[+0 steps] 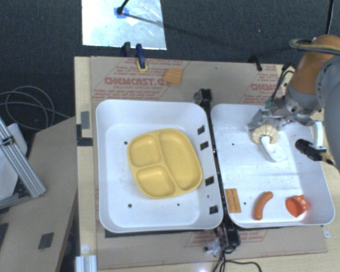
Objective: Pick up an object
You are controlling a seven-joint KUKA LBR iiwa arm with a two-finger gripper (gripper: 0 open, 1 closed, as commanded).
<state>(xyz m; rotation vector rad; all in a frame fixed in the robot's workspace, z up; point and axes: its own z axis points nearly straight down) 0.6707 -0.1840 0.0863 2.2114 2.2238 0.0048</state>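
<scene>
The arm (323, 72) reaches in from three o'clock and the gripper (267, 122) is low in the right bin (243, 205), up near its one o'clock corner, sitting right over a round tan pastry (266, 134) — touching it or very nearly, by the look of it. Whether the fingers are spread or closed, I cannot tell; the wrist body hides them from this angle. So the pick is not done: nothing is lifted, the pastry sits on the bin floor.

A white scoop-shaped piece (273, 151) lies just beside the pastry at five o'clock of it, close enough to get nudged. Along the near wall sit a sausage (262, 205), a red chunk (297, 205) and an orange wafer (232, 200), all well apart from the gripper.

Room to move: the middle of the right bin is bare — plenty of floor there. The far wall is near the pastry, so a straight lift looks safest. In the left bin (113, 208), a yellow divided plate (164, 162) takes the centre.
</scene>
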